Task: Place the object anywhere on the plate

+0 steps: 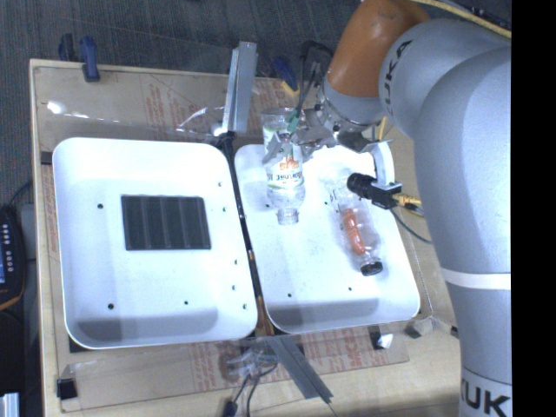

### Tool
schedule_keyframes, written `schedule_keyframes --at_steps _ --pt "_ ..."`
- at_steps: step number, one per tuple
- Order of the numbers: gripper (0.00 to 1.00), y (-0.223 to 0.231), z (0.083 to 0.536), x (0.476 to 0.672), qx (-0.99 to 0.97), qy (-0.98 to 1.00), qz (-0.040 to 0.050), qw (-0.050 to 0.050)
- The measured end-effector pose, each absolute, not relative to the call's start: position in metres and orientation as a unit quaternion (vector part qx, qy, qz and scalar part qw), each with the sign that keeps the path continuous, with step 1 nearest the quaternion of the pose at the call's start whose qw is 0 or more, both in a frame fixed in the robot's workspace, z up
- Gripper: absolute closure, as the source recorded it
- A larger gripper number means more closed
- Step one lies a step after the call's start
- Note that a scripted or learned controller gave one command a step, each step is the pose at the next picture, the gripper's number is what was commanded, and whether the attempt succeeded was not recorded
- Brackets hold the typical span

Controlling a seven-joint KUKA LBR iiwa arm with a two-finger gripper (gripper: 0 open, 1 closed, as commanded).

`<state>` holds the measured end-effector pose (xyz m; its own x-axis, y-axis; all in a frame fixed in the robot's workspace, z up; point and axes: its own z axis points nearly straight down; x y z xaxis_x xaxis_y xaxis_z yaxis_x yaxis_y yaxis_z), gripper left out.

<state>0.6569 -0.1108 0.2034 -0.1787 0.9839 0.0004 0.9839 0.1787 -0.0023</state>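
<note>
A grey KUKA arm [452, 146] reaches from the right over the right bin [334, 307], its gripper [300, 137] above a clear plastic bottle [284, 181] (orange on its label). A second bottle [358, 233] lies nearby; a dark ribbed plate [165, 222] sits in the left bin [87, 311].

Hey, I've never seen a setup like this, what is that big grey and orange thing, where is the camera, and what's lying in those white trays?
The big grey machine with the orange band is a robot arm, reaching in from the right. One camera looks down at a slant on a bench with two shallow white trays. The left tray holds a dark ribbed plate, where an object is meant to go. The right tray holds two clear plastic bottles: one under the arm's gripper, pointing cap-down in the picture, and one with orange contents and a dark cap lying apart to its right. I can't tell whether the gripper actually holds the first bottle.
</note>
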Motion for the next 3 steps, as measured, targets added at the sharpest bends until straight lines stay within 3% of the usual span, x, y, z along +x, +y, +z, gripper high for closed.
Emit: schedule_keyframes --at_steps 1,2,3 --pt "1.0 -0.092 0.227 0.626 -0.559 -0.829 0.0014 0.002" --pt "1.0 -0.035 0.243 0.602 -0.56 -0.829 0.0014 0.001" --pt "1.0 -0.077 0.25 0.598 -0.608 -0.794 0.0012 0.0"
